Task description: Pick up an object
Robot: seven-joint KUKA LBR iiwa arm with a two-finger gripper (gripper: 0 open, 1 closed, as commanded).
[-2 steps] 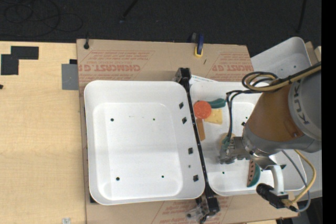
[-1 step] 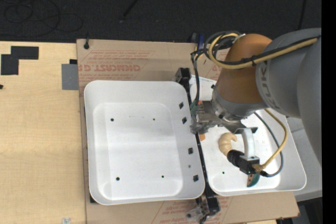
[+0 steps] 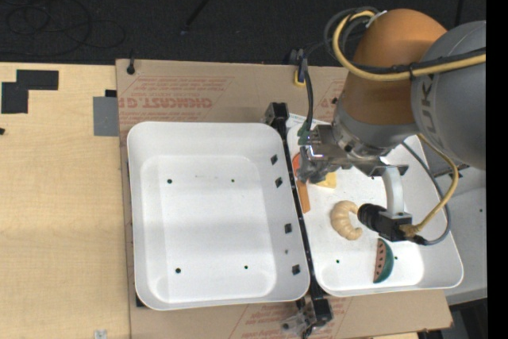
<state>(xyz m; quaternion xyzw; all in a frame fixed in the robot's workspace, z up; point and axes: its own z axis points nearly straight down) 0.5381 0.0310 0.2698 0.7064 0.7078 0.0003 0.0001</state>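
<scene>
A light wooden bench (image 3: 55, 210) fills the frame's lower left. A brown cardboard sheet (image 3: 198, 91) lies on it at centre, bearing two white bins (image 3: 143, 171) side by side.

Even, fairly bright overhead illumination. The white bin (image 3: 206, 210) left of the tool (image 3: 317, 155) reads near-overexposed, with a soft diagonal shadow across its floor. The arm (image 3: 413, 83) shades the bin (image 3: 421, 266) beneath it. The background beyond the worktop (image 3: 55, 202) is dark. Focus is moderately soft; fine detail blurs.
</scene>
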